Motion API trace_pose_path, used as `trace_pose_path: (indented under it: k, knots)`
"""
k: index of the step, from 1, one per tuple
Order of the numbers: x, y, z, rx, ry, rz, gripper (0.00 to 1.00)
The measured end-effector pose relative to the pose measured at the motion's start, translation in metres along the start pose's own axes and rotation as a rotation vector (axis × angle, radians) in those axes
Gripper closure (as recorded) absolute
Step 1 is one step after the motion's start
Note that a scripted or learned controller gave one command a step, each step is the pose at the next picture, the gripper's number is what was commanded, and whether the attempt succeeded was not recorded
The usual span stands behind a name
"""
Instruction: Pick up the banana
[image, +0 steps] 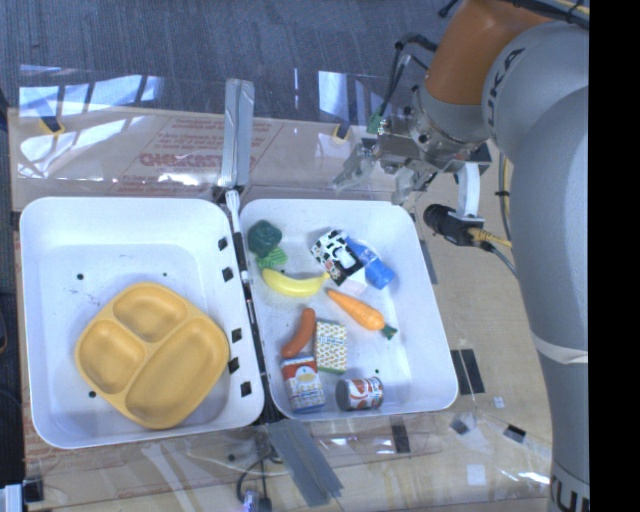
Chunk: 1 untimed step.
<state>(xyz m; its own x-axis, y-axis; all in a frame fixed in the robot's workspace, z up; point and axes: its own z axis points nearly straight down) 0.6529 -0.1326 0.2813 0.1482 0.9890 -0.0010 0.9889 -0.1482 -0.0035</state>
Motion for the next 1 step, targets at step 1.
trace_pose_path:
  k: [1]
  knots:
    - [0.0758,-0.0323,0.0904,0.006,0.000,0.045,0.00]
